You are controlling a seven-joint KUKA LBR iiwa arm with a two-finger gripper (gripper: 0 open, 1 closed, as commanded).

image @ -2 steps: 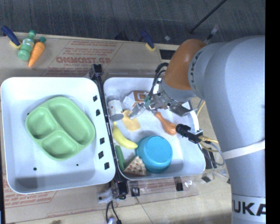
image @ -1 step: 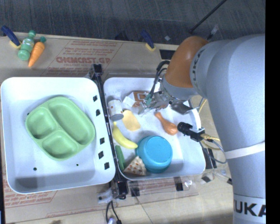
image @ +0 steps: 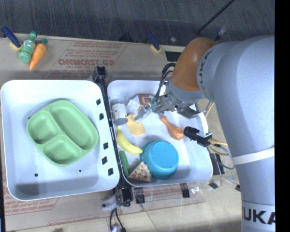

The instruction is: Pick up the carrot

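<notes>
The carrot [image: 37, 55], orange with a green top, lies on the cardboard at the far left, behind the left bin [image: 9, 129] and outside both bins. A green bottle [image: 26, 50] lies right beside it. My gripper [image: 147, 108] is low inside the right bin [image: 195, 170], near its back left part, far from the carrot. It hangs over a white scrap and a pale yellow piece [image: 135, 126]. Nothing shows held in it.
The right bin also holds a grey can [image: 118, 111], a banana [image: 127, 144], a blue bowl [image: 160, 158], a pizza slice [image: 141, 173] and an orange drumstick-shaped piece [image: 173, 128]. A green divided plate [image: 63, 131] sits in the left bin.
</notes>
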